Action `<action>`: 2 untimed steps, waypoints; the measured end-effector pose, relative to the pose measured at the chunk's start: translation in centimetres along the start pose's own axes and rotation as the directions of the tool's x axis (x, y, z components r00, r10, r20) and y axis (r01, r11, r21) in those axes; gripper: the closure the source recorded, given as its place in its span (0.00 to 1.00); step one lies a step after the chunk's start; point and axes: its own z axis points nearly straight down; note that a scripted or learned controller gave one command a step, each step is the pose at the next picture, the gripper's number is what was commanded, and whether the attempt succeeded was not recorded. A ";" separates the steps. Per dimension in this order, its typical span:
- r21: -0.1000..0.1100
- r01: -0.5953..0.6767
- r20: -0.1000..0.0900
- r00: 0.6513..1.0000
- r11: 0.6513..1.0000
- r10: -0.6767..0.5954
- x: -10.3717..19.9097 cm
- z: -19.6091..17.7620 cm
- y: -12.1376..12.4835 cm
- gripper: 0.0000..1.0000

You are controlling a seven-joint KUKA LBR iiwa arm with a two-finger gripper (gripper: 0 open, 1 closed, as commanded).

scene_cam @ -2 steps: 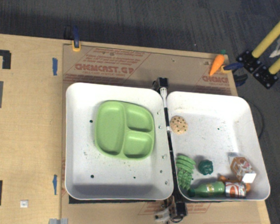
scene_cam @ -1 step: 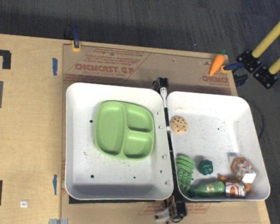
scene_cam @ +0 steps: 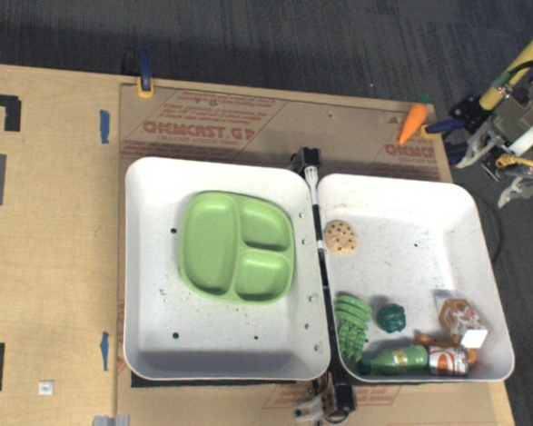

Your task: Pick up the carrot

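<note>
Camera view: carrot (scene_cam: 412, 123) lies outside bins on bench (scene_cam: 55, 238), beyond right bin (scene_cam: 400, 253). Gripper (scene_cam: 515, 170) near, state unreadable. Risk: round carrot could roll off edge when nudged.

Red print on the cardboard sheet (scene_cam: 254, 125) under the bins reads "CHEMCAST GP" at upper centre, seemingly upside down; a partial repeat shows at upper right. Smaller lines are illegible.
</note>
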 end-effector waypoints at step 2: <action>0.004 0.316 0.000 0.949 0.949 -0.316 2.8 5.4 -5.3 1.00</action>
